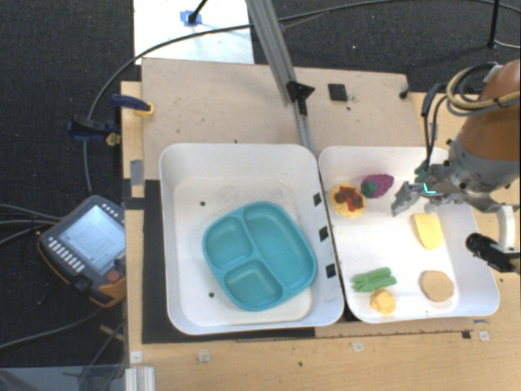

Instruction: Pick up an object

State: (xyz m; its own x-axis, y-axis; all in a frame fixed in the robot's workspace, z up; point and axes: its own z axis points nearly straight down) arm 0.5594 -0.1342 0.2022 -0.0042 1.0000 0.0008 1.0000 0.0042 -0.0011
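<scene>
In the camera view, the gripper (407,198) hangs over the right bin (488,304), in its upper part. Its two fingers stand apart and nothing is between them.

The nearest things are a purple toy fruit (377,186) to the left of the fingers and a pale yellow wedge (427,230), like a piece of cheese, just below and right of them. A red and yellow toy food (348,200) lies beside the purple one. Lower in the bin are a green bean-like piece (373,280), a small yellow lump (383,301) and a round tan disc (437,286). The left bin (183,218) holds a teal divided tray (259,255).

I judge that these are light plastic play foods, stiff and rather smooth, so they can slip. The wedge seems the easiest choice: its long flat sides give good faces for the fingers, taken across its narrow width near the middle. The flat disc gives less height to take hold of.
</scene>
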